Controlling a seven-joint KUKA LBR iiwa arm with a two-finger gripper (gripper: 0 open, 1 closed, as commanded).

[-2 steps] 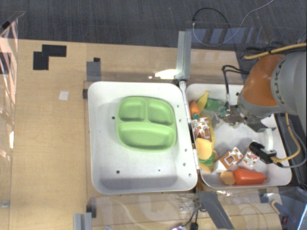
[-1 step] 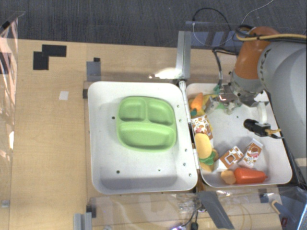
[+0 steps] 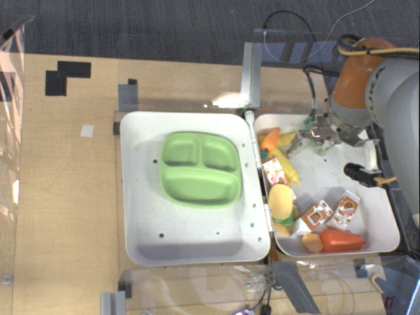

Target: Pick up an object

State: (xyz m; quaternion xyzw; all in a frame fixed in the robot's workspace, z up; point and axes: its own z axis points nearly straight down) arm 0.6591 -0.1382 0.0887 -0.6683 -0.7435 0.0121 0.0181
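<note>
**Choosing a clean target in the crowded bin**

The pincer [image 3: 314, 136] hangs low over the far end of the right bin [image 3: 387, 225], close to its back rim. We cannot tell whether it is spread or pressed together, and we see nothing held in it. So we judge the pick as not yet made.

All the candidates lie in that right bin. An orange toy [image 3: 269, 138] and a long yellow toy [image 3: 287, 167] sit just left of the pincer, against the wall shared with the left bin [image 3: 141, 176]. Two small cartons [image 3: 317, 215] and a red toy [image 3: 341, 240] lie well apart from it, at the near end. The left bin carries a green plate [image 3: 200, 169], which is too broad and flat to be a likely pick.

To do this step well, we would go for the long yellow toy. It is near, and it is narrow enough to be pinched across its width. We would line the pincer up square across it before descending. We would also stay off the shared wall, since a toy pressed against it leaves little room on that side. The packed toys around it could be nudged or caught along with it.
</note>
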